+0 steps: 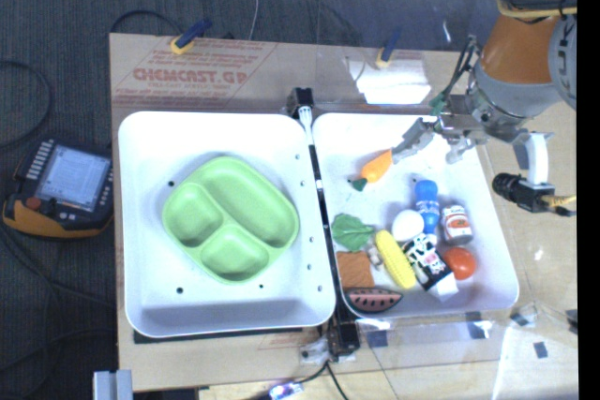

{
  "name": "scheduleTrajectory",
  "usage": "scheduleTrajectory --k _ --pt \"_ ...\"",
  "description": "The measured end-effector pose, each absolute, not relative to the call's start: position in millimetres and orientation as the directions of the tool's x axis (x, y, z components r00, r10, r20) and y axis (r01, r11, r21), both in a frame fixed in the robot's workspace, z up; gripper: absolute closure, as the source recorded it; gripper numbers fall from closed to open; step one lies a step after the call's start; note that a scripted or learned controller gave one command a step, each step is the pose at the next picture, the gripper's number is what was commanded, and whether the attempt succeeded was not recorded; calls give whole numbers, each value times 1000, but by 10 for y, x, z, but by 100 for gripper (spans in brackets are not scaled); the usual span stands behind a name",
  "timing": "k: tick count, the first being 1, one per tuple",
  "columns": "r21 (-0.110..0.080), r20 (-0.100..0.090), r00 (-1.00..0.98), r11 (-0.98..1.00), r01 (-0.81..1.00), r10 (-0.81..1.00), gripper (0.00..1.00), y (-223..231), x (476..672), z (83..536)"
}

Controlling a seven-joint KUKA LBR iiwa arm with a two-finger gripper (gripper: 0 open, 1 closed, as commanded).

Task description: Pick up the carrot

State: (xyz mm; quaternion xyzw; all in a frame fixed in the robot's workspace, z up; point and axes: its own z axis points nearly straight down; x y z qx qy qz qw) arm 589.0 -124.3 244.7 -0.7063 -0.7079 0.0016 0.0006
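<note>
Red lettering on the cardboard sheet (187, 75) under the bins can be made out only in part — it looks like "CHEMCAST", with the rest too faint to read. 2 white bins sit side by side: the left bin (141, 155) holds 1 green divided tray (232, 216) with 3 compartments, and the right bin (487, 248) holds the toy food. There is 1 carrot (376, 167), lying in the upper part of the right bin, apart from the pile below it; its long axis runs on a diagonal, the orange body toward the upper right and the green leafy end toward the lower left. Just beyond its upper-right end is the gripper (437, 141), its 2 fingers spread apart with nothing between them, not touching the carrot. Lower in the same bin lie 1 blue bottle (427, 200), 1 small can (457, 223) whose label is too small to read, 1 white ball (407, 225), 1 yellow corn cob (395, 259), 1 tomato (461, 263), 1 green leaf (352, 230) and 1 watermelon slice (374, 300). A handheld pendant (61, 189) with a lit screen lies left of the bench.
</note>
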Motion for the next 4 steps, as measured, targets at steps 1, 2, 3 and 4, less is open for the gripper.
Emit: scheduleTrajectory --k 1,2,3,4 --pt "-13 -2 185 -185 983 983 0 -1233 6114 1256" --pt "5 -3 377 -377 926 926 0 -1193 6513 897" --pt "10 -5 374 -374 927 927 100 -1199 6527 1016" --pt "5 0 485 -485 875 875 100 -758 6703 1881"
